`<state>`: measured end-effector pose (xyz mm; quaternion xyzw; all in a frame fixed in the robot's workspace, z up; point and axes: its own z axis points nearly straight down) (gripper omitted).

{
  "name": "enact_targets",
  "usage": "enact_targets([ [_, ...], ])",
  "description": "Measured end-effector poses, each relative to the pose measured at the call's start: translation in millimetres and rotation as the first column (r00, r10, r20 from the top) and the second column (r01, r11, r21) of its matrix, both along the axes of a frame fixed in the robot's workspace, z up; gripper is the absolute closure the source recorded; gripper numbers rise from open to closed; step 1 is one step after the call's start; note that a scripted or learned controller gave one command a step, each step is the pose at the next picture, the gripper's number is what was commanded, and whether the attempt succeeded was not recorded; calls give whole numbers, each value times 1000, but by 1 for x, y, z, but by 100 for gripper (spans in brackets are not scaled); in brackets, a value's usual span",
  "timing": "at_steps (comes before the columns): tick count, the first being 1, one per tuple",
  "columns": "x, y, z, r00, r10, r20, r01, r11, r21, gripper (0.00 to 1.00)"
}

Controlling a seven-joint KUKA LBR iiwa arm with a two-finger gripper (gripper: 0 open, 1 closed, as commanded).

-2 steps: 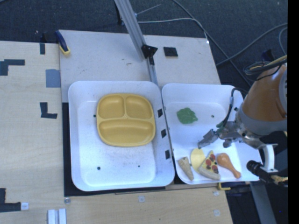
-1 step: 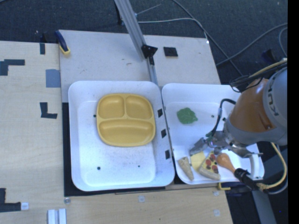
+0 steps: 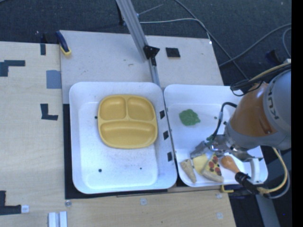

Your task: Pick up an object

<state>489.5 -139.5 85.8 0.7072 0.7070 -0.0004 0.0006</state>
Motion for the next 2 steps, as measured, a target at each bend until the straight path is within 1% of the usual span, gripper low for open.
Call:
enact_targets([
  [1, 2, 1, 12, 1000, 2, 4, -2, 1000, 1, 100],
  [2, -3, 2, 56, 1000, 2, 2, -2, 1000, 1, 100],
])
